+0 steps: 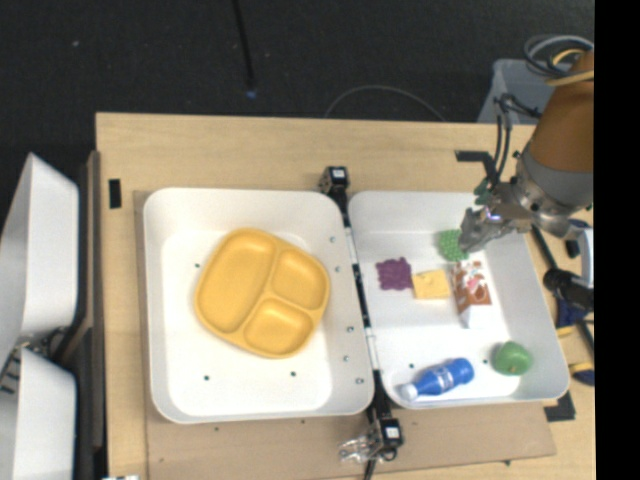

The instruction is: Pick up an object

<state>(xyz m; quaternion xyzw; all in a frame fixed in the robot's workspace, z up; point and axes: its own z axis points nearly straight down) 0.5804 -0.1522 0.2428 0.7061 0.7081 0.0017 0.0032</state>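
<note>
Camera view, near to far in the right white bin [530, 363]: blue plastic bottle [440, 377] along the near edge, round green ball [512, 358] at the near right corner, then a purple lump [394, 273], yellow block [431, 285] and printed packet [472, 288] mid-bin. Nothing's lifted yet, looks like. The gripper [476, 228] hangs at a small green object [451, 244] near the far edge, arm angled in from the right; can't tell the jaw state.

The light wooden counter [120, 158] carried two shallow white plastic bins side by side, the left bin [160, 368] and the right bin [400, 213] touching along their inner edges, with small black clips [334, 179] between them.
</note>
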